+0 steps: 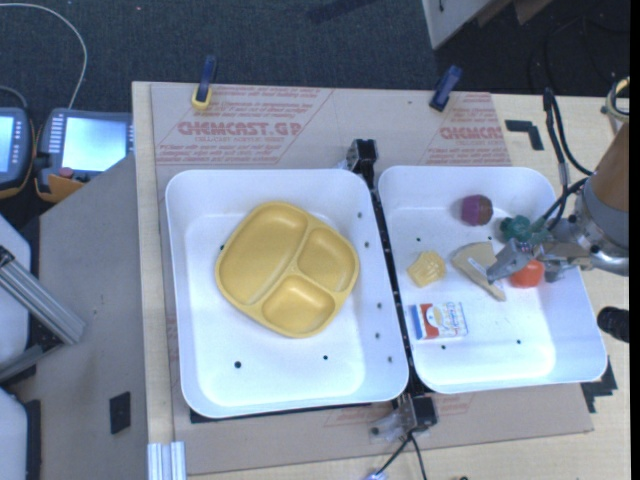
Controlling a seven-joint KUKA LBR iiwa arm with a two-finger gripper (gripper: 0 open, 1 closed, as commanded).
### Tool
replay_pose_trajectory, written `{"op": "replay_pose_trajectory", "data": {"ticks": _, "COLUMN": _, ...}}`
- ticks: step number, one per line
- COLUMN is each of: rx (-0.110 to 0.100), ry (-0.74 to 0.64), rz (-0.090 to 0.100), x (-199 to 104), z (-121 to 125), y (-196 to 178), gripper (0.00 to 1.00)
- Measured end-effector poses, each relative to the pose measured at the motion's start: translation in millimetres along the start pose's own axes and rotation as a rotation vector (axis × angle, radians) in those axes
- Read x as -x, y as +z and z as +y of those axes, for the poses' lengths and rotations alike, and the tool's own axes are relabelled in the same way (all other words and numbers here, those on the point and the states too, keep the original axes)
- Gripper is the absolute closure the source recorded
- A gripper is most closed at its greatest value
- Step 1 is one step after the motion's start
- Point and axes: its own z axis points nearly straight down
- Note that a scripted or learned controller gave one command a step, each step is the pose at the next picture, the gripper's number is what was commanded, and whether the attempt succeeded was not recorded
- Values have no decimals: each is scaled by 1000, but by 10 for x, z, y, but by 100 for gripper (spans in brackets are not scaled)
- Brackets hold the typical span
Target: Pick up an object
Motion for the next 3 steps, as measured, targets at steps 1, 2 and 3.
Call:
{"op": "replay_pose_trajectory", "data": {"ticks": 1, "rx": 10, "ry": -3, "rz": -2, "x": -2, "z": 24, "y": -47, "gripper": 0}}
{"op": "replay_pose_trajectory", "data": {"ticks": 2, "rx": 4, "ry": -2, "rz": 0, "x": -41, "z": -22, "y": 397, "gripper": 0}}
{"op": "replay_pose_trajectory", "data": {"ticks": 3, "rx": 2, "ry": -2, "rz": 0, "x": -17, "z": -39, "y": 1035, "gripper": 0}}
